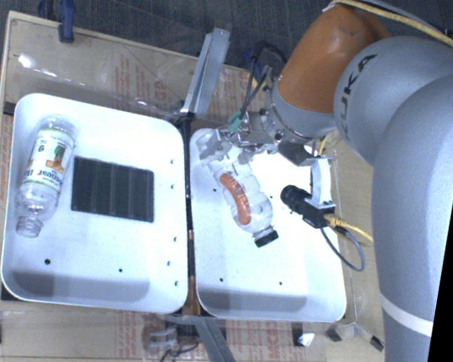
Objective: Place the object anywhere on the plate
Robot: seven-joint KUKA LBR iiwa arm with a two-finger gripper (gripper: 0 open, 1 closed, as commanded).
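Grey arm with orange band, end effector (230,146) low over the right bin (310,297) near its upper-left corner, grip state impossible to tell, clear bottle with orange label (245,198) lying just below it, dark rectangular plate (113,190) in the left bin (89,282), another clear bottle (44,171) left of the plate

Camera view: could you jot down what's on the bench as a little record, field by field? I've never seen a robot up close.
left bin: holds a clear labelled bottle lying along its left side, and a dark ribbed plate lying flat beside it
right bin: holds a clear bottle with an orange label and a black cap, lying at a slant
arm: reaches in over the right bin's far edge
gripper: just above the upper end of the right bin's bottle
task state: no object lies on the plate
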